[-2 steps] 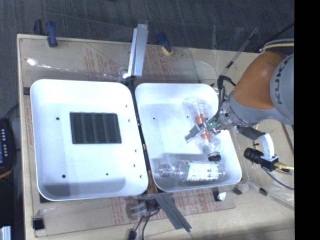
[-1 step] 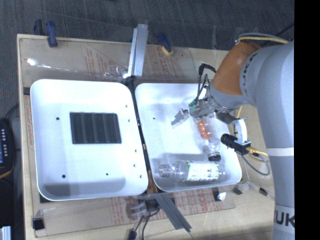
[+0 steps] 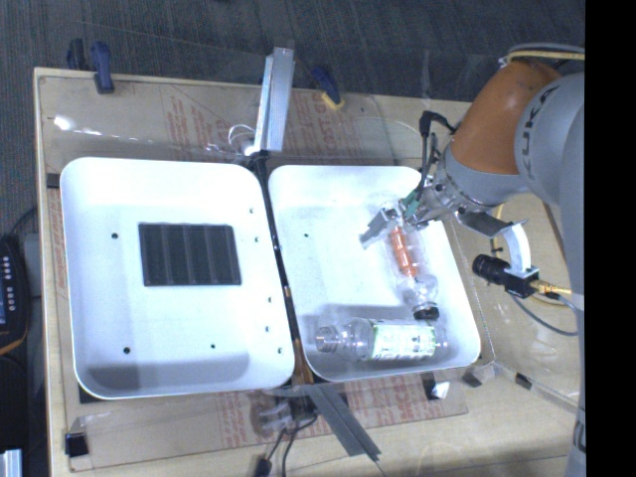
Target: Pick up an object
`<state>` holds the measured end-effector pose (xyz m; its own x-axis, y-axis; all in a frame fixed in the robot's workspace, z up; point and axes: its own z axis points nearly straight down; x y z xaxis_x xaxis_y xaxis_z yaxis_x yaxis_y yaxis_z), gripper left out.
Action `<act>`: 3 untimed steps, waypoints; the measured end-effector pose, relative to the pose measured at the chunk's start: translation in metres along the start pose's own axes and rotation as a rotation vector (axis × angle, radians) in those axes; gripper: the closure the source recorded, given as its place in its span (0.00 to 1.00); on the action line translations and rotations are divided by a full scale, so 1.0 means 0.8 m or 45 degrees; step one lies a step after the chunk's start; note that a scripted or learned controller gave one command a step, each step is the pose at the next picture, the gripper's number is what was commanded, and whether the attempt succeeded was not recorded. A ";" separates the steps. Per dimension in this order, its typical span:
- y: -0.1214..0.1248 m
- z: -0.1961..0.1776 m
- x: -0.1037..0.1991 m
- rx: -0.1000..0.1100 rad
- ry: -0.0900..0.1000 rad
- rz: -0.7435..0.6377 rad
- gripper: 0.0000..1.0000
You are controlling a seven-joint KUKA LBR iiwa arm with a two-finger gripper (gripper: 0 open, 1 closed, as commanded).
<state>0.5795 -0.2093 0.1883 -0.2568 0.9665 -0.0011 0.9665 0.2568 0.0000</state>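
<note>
Bottles are what the right bin [image 3: 298, 266] carries: a small clear bottle with an orange label [image 3: 405, 254] lies lengthwise in the bin's right half, its dark cap [image 3: 425, 313] pointing toward the near wall, and a larger clear bottle with a green-and-white label [image 3: 383, 341] lies on its side along the near wall, cap end toward the divide between the bins. The two bottles are near each other at the dark cap, though whether they touch is unclear. No writing on either label can be read.

Jaws [image 3: 390, 222] sit low over the far end of the small bottle, in the right bin's far right quarter; whether they are apart or together cannot be made out, and nothing is seen clamped between them. The grey arm with its orange band [image 3: 507, 117] comes in over the counter's right edge.

Open room lies in the right bin's left half, a bare white floor along the divide. In the left bin [image 3: 99, 306], a dark ribbed rectangular panel [image 3: 189, 253] lies left of centre, well apart from every wall. Faint red print on the counter [image 3: 149, 107] is too small to read.
</note>
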 end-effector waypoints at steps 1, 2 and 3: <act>0.021 0.017 -0.005 0.000 0.000 -0.036 0.00; 0.017 -0.009 -0.004 0.000 -0.001 -0.083 0.00; 0.017 -0.018 -0.004 -0.001 -0.002 -0.159 0.00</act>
<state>0.5936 -0.2086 0.2024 -0.3749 0.9271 -0.0026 0.9271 0.3749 0.0008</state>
